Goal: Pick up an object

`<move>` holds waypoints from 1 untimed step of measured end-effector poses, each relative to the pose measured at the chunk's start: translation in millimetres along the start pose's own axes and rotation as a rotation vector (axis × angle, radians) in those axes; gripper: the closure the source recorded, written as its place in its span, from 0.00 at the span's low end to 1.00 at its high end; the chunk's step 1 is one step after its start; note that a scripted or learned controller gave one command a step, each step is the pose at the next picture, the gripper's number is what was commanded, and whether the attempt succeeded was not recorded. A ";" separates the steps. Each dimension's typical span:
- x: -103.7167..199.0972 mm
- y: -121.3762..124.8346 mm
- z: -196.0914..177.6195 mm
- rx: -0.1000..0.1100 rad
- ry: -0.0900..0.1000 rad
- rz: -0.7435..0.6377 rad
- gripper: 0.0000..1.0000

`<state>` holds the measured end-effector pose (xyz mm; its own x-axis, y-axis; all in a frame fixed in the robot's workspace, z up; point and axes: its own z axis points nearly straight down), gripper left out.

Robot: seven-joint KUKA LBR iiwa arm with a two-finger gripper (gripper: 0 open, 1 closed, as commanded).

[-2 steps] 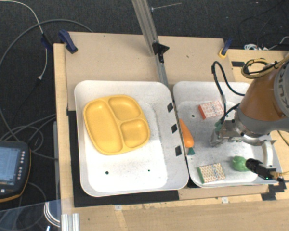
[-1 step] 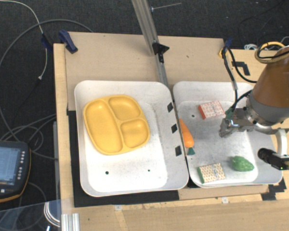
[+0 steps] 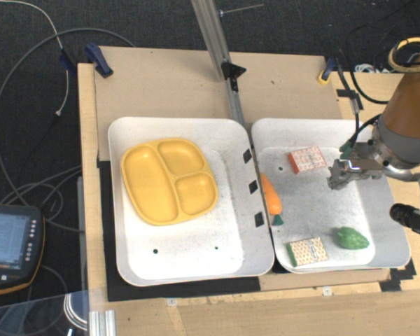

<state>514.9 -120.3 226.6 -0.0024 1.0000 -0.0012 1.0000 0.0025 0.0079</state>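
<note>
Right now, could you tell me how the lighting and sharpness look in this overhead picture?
In the camera view the light is even and soft, with no hard glare on the white bins; the yellow plate and carrot look fairly sharp; the gripper is slightly soft; the dark floor holds little detail.

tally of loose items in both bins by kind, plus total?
Yellow plastic divided plate, left bin: 1
Small patterned cardboard boxes, right bin: 2
Orange toy carrot, right bin: 1
Green lumpy toy, right bin: 1
Total: 5
</note>
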 end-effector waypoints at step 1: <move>0.0 2.0 -48.8 0.001 0.000 0.000 1.00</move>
<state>516.5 -120.2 275.4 -0.0022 1.0000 -0.0015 1.0000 0.0022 0.0073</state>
